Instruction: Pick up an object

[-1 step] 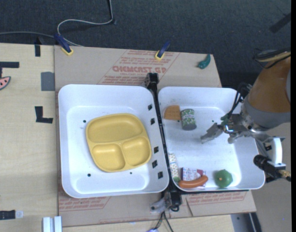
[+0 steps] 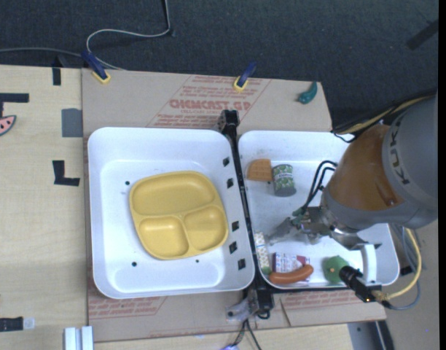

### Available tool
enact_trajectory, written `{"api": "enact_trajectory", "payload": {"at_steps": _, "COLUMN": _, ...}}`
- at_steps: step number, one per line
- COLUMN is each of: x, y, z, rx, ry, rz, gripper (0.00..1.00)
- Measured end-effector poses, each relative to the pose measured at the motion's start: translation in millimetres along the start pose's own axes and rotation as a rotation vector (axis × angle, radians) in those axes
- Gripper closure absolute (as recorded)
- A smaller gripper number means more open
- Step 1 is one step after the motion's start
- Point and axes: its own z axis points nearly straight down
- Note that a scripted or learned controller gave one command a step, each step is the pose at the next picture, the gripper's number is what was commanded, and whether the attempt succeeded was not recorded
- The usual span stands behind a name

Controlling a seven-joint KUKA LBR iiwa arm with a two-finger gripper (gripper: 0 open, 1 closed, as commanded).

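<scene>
The metal pincer (image 2: 285,228) hangs low in the right bin (image 2: 310,155); whether it grips anything, I cannot tell. Nearby lie a glossy sausage (image 2: 291,274), a small round can (image 2: 283,179) and a rounded green piece (image 2: 334,267).

Yellow tray (image 2: 179,214), white bins (image 2: 106,195), orange-red sausage (image 2: 291,274), green can (image 2: 283,179), brown block (image 2: 259,170).

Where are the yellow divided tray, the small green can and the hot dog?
yellow divided tray (image 2: 181,214), camera view, centre ridge.
small green can (image 2: 283,179), camera view, its side.
hot dog (image 2: 291,273), camera view, sausage middle.
</scene>
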Motion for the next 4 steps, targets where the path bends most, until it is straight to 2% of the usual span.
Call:
{"api": "enact_trajectory", "payload": {"at_steps": 1, "x": -14, "y": 68, "z": 21, "rx": -0.006, "ry": -0.002, "rz": 0.0, "gripper": 0.0}}
{"api": "enact_trajectory", "payload": {"at_steps": 2, "x": 2, "y": 125, "z": 21, "rx": -0.008, "ry": -0.003, "rz": -0.001, "gripper": 0.0}}
{"api": "enact_trajectory", "payload": {"at_steps": 3, "x": 1, "y": 125, "z": 10, "rx": -0.008, "ry": -0.004, "rz": -0.002, "gripper": 1.0}}
{"api": "enact_trajectory", "payload": {"at_steps": 4, "x": 56, "y": 146, "z": -78, "rx": -0.004, "ry": -0.002, "rz": -0.002, "gripper": 1.0}}
